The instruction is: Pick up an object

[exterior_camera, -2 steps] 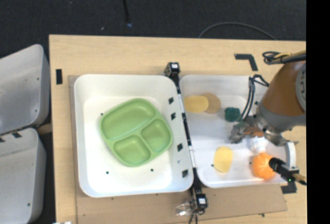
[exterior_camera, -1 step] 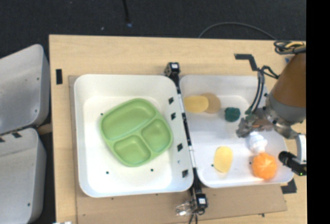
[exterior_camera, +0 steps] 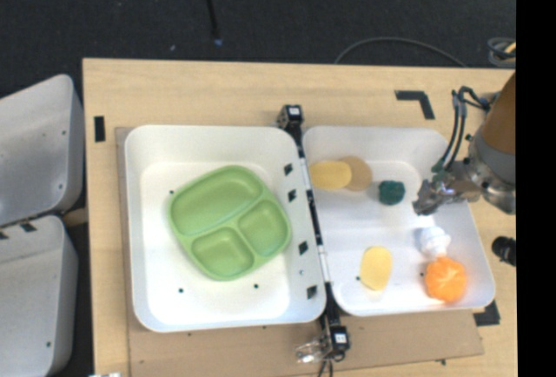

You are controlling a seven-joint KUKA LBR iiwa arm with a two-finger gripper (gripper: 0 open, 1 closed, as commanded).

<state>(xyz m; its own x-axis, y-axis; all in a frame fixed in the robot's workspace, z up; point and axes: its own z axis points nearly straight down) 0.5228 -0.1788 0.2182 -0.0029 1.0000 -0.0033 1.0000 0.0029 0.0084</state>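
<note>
A wooden bench point(exterior_camera: 217, 93) on dark floor bears two white bins. The left bin point(exterior_camera: 148, 280) holds a green tray point(exterior_camera: 228, 221) with three compartments. The right bin point(exterior_camera: 395, 301) holds a yellow piece point(exterior_camera: 328, 175) touching a tan one point(exterior_camera: 358, 173), a teal lump point(exterior_camera: 391, 191), a pale yellow piece point(exterior_camera: 376, 267), a small white thing point(exterior_camera: 431, 239) and an orange ball point(exterior_camera: 446, 279) just below it. The pincer point(exterior_camera: 432, 197) hangs at the right bin's right side, above the white thing; it looks empty, but whether it is open or closed cannot be told.

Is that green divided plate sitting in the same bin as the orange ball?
No, the green divided plate lies in the left bin, while the orange ball sits in the right bin.
</note>
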